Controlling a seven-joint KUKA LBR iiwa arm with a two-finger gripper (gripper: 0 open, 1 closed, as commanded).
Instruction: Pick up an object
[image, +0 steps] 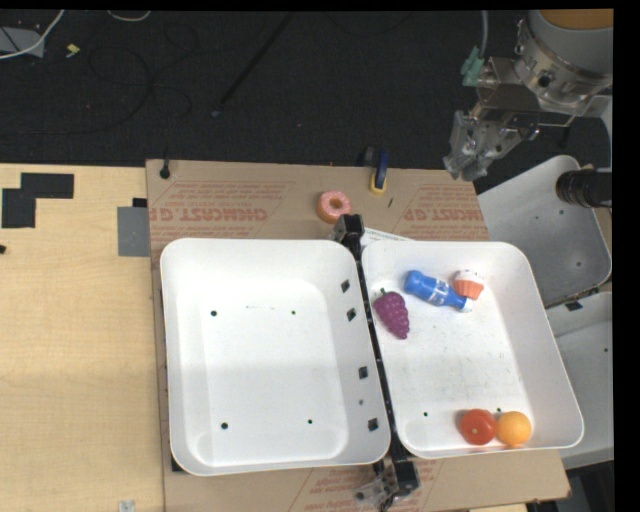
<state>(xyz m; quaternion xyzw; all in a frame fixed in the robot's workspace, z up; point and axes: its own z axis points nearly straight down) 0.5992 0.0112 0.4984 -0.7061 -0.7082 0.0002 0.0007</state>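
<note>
We find the claw (478, 150) raised at the upper right, beyond the far edge of the counter (70, 300) and well apart from both bins; nothing sits between its fingers, though whether they are spread or closed we cannot tell from this slanted view. Below it lies the right bin (540, 300), where every candidate waits: a blue bottle-shaped toy (432, 289) with a small orange-and-white piece (467, 286) just beside it near the far wall, a purple grape cluster (394, 313) close to the divider, and a red ball (477, 426) touching an orange ball (514, 428) in the near corner. The left bin (260, 350) adjoins it, and a pink ring (334, 206) rests on the cardboard behind the bins. We judge this to be the approach step, no grasp yet begun. The next move calls for choosing one object, centring above it, and descending; the grape cluster stands freest of neighbours, whereas the paired balls risk being nudged apart.
</note>
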